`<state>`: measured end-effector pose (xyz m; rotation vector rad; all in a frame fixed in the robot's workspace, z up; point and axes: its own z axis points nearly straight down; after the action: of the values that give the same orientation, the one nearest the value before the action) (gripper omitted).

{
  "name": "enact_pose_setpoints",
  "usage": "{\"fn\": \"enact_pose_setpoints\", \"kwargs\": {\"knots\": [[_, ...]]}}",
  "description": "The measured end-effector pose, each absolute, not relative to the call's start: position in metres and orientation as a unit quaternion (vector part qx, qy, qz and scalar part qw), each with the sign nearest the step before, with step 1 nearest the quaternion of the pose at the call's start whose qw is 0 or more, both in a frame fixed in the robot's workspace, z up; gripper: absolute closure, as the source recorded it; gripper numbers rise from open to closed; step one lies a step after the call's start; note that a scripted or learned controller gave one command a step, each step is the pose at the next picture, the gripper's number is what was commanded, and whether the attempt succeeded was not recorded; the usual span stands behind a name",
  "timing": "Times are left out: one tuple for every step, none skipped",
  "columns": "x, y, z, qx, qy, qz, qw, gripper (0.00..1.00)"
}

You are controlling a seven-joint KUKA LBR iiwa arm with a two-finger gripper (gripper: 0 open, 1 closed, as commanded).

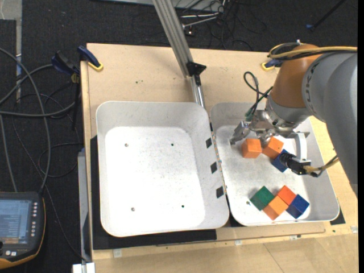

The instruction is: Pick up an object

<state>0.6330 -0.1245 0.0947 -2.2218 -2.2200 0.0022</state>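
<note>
My gripper (250,136) hangs over the upper part of the right bin (318,212), open, with one finger (236,136) spread out to the left. An orange block (251,148) lies just below it, touching or nearly touching, but not clamped between the fingers. A second orange block (273,145) and a blue block (280,162) lie just to its right, partly under the wrist. Near the bin's front sits a tight cluster: a green block (262,198), an orange block (276,208), a red-orange block (286,195) and a blue block (298,206).
The left bin (108,152) lies alongside, separated by a divider with black clips (215,166). A metal pole (176,38) slants in from the top to the bins' junction. Cables loop around the arm's wrist (253,87).
</note>
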Motion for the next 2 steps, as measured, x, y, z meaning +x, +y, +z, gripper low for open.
{"fn": "enact_pose_setpoints", "kwargs": {"knots": [[0.634, -0.125, 0.106, -0.708, -0.706, -0.0004, -0.001, 1.0], [0.635, -0.115, 0.156, -0.706, -0.708, -0.0018, -0.002, 1.0]]}}
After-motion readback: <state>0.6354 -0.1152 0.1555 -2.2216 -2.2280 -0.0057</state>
